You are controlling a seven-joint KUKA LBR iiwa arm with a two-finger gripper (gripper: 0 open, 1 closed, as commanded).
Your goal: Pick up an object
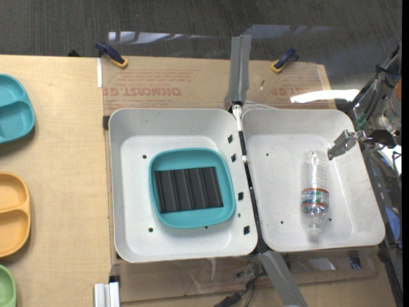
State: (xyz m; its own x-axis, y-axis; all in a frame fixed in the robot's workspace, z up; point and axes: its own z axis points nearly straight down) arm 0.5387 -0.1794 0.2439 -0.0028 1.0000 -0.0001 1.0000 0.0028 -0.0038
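A clear plastic water bottle (314, 194) with a coloured label lies lengthwise in the right bin (281, 229), cap end toward the front. My gripper (345, 143) hangs over the bin's far right corner, up and to the right of the bottle and apart from it. Nothing shows in its grasp. In the left bin (128, 229) sits a teal square tray (192, 187) holding a dark ridged insert.
Teal (13, 115), orange (13, 213) and green (5, 286) divided plates lie on the wooden table at the far left. Cardboard with two clamps (112, 54) (283, 59) lies behind the bins. Cables and arm hardware (383, 107) crowd the right edge.
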